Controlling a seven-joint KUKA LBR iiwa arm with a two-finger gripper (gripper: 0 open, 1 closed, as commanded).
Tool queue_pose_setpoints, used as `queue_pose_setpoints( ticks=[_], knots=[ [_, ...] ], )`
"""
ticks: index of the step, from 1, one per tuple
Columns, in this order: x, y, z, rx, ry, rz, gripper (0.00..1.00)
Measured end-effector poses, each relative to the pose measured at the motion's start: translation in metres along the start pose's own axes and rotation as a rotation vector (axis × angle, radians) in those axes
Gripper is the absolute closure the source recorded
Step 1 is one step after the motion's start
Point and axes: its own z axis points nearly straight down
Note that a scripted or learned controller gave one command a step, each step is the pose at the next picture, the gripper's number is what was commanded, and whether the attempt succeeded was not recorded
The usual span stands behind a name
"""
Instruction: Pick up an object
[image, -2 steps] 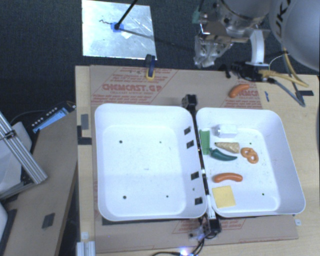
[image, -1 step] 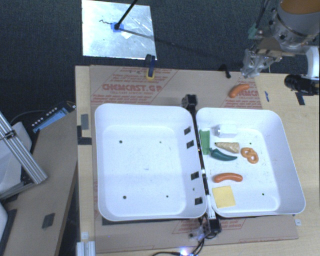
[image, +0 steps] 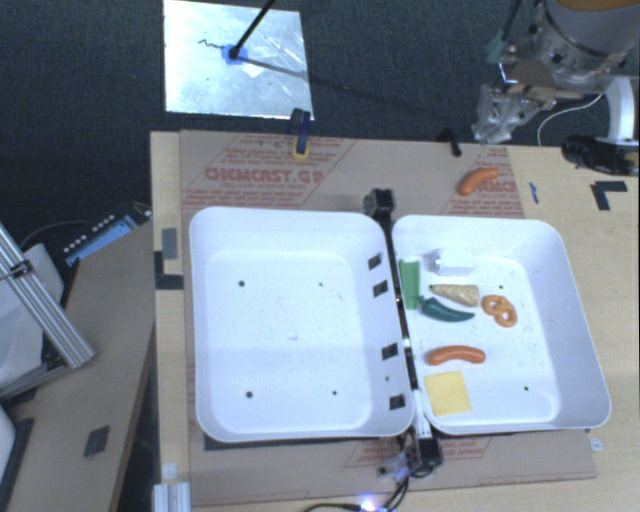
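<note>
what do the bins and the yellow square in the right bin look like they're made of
Bins: likely thin moulded plastic, glossy white, with rounded corners and soft glare. Yellow square: looks like a toy cheese slice, flat and matte; plastic or foam, I cannot tell which.

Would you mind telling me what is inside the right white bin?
Right white bin: green block, white block, tan cone, green pepper, pretzel, orange sausage, yellow square. Nothing looks covered.

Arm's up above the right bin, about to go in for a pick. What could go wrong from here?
1. The green pepper, tan wedge and pretzel lie close together, so a grasp could catch or nudge a neighbour.
2. The yellow slice looks flat; fingers may slide over it.
3. The green block hugs the right bin's left wall, leaving little room.
</note>
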Motion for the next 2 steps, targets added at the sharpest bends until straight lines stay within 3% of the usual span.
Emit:
queue_pose_setpoints(
  ticks=[2],
  knots=[
    [0.027, 0.000, -0.038, 0.000, 0.001, -0.001, 1.00]
  ],
)
